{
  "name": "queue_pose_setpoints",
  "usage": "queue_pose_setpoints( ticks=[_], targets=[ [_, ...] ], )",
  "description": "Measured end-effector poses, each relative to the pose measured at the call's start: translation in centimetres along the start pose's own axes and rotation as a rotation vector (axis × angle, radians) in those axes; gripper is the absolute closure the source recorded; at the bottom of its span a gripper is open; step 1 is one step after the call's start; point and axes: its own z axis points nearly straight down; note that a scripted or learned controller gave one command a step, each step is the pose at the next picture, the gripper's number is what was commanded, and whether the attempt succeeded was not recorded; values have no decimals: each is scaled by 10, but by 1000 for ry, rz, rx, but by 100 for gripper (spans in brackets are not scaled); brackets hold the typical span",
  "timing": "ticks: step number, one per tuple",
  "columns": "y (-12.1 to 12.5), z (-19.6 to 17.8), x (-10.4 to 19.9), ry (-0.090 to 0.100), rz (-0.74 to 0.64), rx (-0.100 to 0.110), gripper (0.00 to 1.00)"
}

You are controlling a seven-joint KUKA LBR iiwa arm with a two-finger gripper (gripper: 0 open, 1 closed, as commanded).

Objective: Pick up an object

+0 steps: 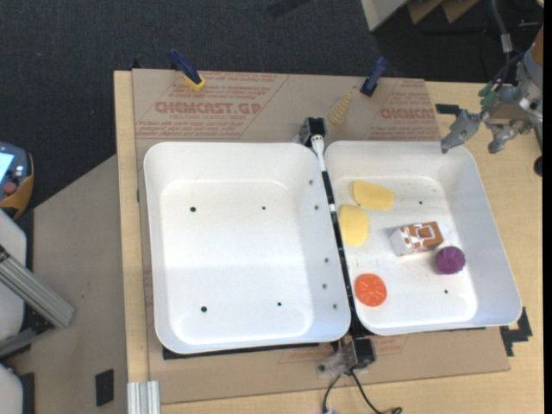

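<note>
Your gripper [477,134] hangs spread and seemingly empty over the right bin's [483,313] far corner; nothing's picked yet.

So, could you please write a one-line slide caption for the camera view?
Open pincer poised over the right bin's far corner, five small objects inside it.

Both bins [233,248]: smooth white plastic, soft sheen. Bench [285,93] top: matt brown cardboard, red print. End effector [479,136]: dull grey metal. Below-left of end effector: two pale yellow pieces [373,195], smooth matt; orange disc [371,290], matt; purple ball [449,260], matt; small printed carton [416,238], slightly glossy.
</note>
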Motion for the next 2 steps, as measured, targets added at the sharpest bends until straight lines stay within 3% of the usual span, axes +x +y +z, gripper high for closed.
queue_pose_setpoints(
  ticks=[1, 2],
  targets=[
    [1, -12, 0, -2, -1, -4, 100],
    [22, -122, 70, -2, -8, -15, 100]
  ],
)
